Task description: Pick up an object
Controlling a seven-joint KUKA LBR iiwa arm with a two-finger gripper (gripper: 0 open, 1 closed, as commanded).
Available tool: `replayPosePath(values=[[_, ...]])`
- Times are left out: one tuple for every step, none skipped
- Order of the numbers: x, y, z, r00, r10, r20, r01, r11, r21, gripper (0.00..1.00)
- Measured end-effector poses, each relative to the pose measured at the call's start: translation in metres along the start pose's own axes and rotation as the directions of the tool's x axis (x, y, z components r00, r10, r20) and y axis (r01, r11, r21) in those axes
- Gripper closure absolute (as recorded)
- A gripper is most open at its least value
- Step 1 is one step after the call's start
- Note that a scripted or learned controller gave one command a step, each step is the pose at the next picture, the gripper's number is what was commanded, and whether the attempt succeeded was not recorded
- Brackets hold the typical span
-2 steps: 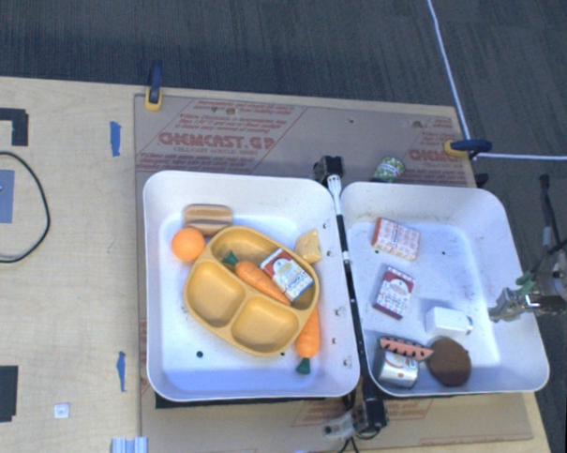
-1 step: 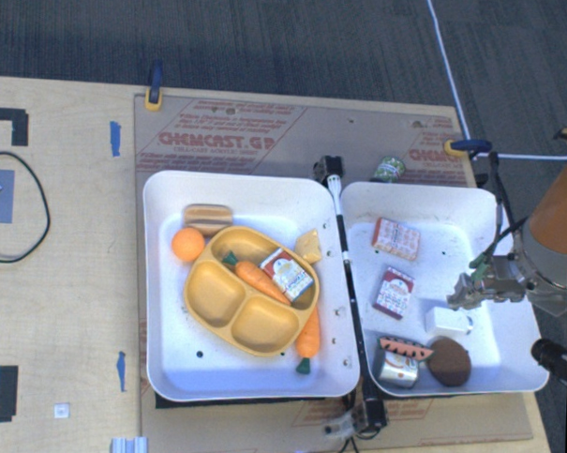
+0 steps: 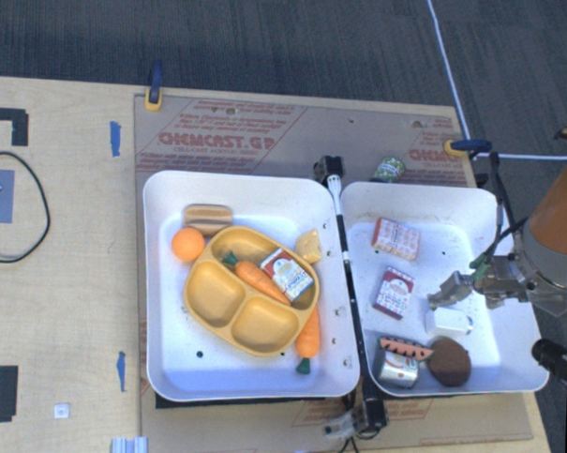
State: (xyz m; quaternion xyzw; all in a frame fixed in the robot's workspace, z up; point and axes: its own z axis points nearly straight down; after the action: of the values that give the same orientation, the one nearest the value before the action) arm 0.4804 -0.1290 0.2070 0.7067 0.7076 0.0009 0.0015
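My gripper (image 3: 459, 283) hangs over the right side of the right bin (image 3: 481, 206), open, with nothing between its fingers. Just below it lies a small white block (image 3: 451, 321). Left of it a red and white packet (image 3: 393, 293) rests on the bin floor, and a second such packet (image 3: 396, 238) lies further back. A brown ball (image 3: 448, 361), a metal can (image 3: 398, 370) and a flat orange piece (image 3: 406, 347) sit along the bin's front.
The left bin (image 3: 160, 262) holds a yellow divided plate (image 3: 226, 305) with a carrot (image 3: 260, 279) and a small carton (image 3: 288, 274) on it, plus an orange ball (image 3: 188, 244), a bun (image 3: 207, 215) and another carrot (image 3: 309, 337). A green object (image 3: 389, 168) lies behind the bins.
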Motion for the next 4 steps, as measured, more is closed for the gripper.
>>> replayPosePath(values=[[-0.003,0.048,0.11,1.0,0.001,0.0,-0.001,1.0,-0.006,0.0],[0.027,0.038,0.118,1.0,0.003,0.003,-0.003,1.0,-0.009,0.0],[0.031,0.016,0.121,1.0,0.0,-0.001,0.0,1.0,-0.002,0.0],[0.033,0.077,0.121,1.0,0.0,0.0,0.0,1.0,-0.001,0.0]])
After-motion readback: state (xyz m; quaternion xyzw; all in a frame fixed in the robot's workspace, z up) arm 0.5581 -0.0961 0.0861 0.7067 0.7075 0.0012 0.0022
